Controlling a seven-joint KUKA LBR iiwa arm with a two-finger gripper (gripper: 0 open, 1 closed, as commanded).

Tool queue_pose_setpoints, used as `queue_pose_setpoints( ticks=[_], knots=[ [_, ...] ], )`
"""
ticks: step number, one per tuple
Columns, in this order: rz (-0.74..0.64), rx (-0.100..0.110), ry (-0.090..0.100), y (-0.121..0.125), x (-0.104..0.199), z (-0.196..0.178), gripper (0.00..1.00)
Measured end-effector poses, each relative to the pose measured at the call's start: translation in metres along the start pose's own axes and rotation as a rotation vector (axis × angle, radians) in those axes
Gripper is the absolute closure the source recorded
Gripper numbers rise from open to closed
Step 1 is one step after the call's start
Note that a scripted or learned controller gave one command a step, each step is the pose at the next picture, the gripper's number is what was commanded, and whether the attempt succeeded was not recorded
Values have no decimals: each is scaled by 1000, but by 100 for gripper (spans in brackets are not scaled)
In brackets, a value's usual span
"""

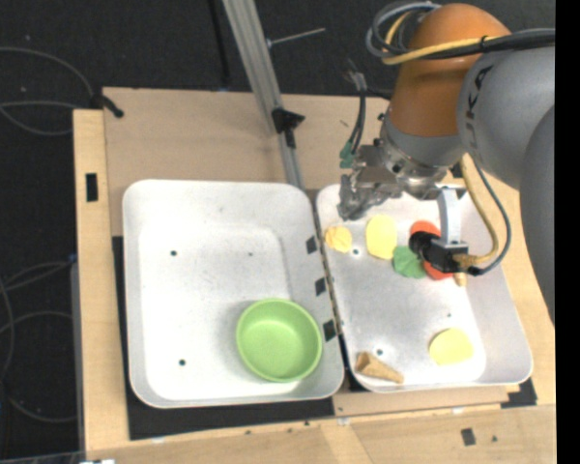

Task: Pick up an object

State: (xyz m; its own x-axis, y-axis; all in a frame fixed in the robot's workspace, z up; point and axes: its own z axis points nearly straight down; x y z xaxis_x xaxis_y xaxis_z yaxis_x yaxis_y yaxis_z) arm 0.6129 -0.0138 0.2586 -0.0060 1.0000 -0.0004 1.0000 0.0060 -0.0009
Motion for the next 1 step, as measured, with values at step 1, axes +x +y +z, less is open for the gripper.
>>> queue_pose_setpoints(
  ticks=[1],
  knots=[
    [-2, -3, 1, 26, 51, 1, 100]
  ],
)
